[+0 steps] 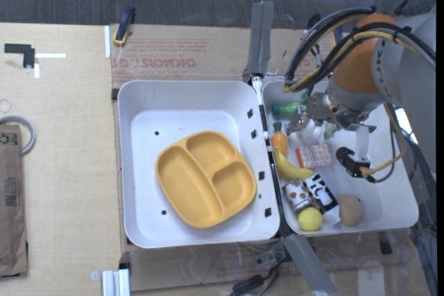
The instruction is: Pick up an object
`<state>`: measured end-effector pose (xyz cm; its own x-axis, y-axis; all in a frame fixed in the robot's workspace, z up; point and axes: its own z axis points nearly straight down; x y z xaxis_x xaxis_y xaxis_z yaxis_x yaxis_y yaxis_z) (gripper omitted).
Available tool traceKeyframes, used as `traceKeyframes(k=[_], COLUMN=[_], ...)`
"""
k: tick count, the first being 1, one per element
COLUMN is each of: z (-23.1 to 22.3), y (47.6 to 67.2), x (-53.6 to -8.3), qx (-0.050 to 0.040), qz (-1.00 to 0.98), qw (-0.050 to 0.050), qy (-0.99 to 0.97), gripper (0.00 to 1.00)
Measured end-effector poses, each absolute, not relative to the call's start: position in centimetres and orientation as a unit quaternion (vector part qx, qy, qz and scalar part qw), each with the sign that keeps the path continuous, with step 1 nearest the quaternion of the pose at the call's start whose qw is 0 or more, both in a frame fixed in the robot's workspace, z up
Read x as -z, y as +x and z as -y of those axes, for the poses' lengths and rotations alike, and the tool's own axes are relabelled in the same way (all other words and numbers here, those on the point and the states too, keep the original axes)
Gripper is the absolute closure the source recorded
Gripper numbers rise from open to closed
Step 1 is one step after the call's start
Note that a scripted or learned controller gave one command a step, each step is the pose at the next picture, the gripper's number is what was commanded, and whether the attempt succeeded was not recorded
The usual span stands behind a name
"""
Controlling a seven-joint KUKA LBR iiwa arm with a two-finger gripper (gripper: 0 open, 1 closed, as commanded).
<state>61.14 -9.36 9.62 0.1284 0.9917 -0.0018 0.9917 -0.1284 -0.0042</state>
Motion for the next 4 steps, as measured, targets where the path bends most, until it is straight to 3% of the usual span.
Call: traceKeyframes(k=[1,2,3,4], z=[13.6,10.7,10.9,10.9], y=[59.5,55.2,55.2,55.2], x=[-14.3,-8.9,-9.6,-9.6], qx=[-0.0009,-0.0016,-0.0027,-0.0028], qz=[0.774,0.721,0.720,0.720], qw=[0.000,0.002,0.003,0.002], qy=[-0.633,-0.693,-0.694,-0.694], gripper=[0.00,0.00,1.00,0.00])
